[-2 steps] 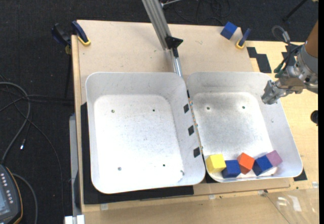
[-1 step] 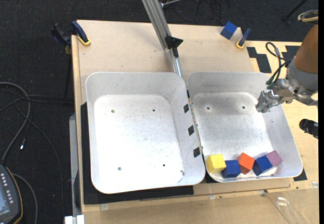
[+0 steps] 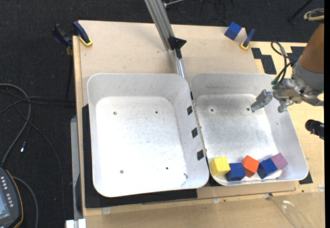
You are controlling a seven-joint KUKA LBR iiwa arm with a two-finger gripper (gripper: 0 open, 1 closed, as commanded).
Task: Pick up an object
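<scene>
Arm (image 3: 313, 62) comes in from the right, w/ the gripper (image 3: 261, 101) hanging over the upper right part of the right bin (image 3: 227, 85). Fingers (image 3: 256, 104) point left and down toward the bin floor; nothing sits between them, but whether they're spread or closed can't tell at this angle. Task things are blocks, all bunched along the near edge of the right bin, well apart from the gripper: yellow cube (image 3: 219, 165) at the left end, blue cube (image 3: 236, 171) just beside it, orange cube (image 3: 250, 165) next, 2nd blue cube (image 3: 267, 168) touching or nearly touching that one, and a purple cube (image 3: 279, 161) at the right end by the bin's corner. Left bin (image 3: 135, 85) lies next to the right one, rims meeting in the middle of the table (image 3: 129, 46). One more blue block (image 3: 233, 30) sits on the table near the far right corner, outside both bins, just beside a yellow-tipped clamp (image 3: 246, 39). Another clamp (image 3: 81, 34) grips the far left corner. A metal pole (image 3: 154, 5) slants down from the top to the far rims where the bins meet.
</scene>
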